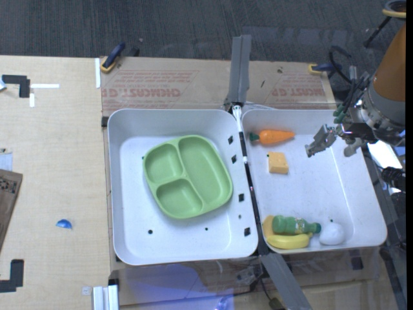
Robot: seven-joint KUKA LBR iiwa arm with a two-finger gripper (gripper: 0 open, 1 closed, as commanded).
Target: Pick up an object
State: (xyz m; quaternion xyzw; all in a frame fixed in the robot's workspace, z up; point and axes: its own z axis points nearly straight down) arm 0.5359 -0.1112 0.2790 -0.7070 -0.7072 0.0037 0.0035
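The grey robot arm with its orange band (392, 76) is cut off by the right edge. The gripper (333, 141) is small and blurred, so its finger spacing cannot be told. A curved yellow plastic banana (287, 241) is partly hidden beneath a small green bottle (293, 225). A brown flat board (8, 199) is cut off at left.

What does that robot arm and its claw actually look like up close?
At the view's right edge, the arm shows a broad orange band above a grey metal wrist. Thin black cables loop along its side, with a small green part near the wrist. The claw is grey metal, ending in two slim fingers over the right bin.
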